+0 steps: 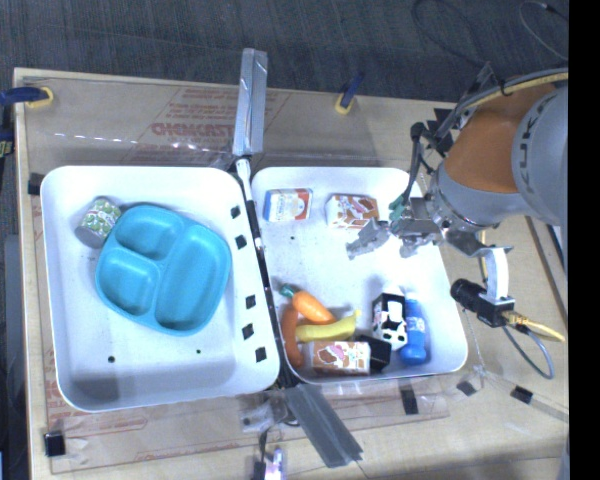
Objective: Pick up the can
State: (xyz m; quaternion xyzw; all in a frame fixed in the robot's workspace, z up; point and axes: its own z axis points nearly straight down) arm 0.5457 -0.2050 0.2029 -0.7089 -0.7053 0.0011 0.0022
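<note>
- Nearest the camera, below and left of the claw, a juice carton lies by the right bin's front wall, with a banana, a carrot and a cow-patterned toy close around it.
- Claw hangs over the right bin's middle, fingers spread open, nothing between them.
- Two small packets lie just beyond it.
- Far left, in the left bin, the can lies on its side against a blue divided tray.
</note>
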